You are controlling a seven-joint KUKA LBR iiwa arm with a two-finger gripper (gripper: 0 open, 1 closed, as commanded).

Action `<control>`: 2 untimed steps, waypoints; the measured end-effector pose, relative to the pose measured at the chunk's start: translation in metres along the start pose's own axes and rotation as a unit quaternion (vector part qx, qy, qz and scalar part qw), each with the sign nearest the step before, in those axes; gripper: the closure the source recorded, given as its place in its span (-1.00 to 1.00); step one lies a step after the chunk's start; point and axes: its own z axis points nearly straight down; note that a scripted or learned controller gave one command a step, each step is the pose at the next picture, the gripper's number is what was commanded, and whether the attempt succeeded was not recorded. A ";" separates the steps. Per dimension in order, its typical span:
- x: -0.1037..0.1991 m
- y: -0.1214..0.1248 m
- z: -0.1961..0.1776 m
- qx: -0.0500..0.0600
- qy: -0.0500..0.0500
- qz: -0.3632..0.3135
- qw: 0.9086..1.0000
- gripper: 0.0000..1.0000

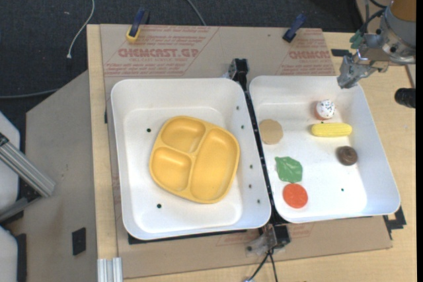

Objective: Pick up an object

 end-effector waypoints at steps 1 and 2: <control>0.057 0.007 0.000 -0.001 0.000 0.000 1.000 1.00; 0.112 0.006 0.017 0.000 0.000 -0.001 1.000 1.00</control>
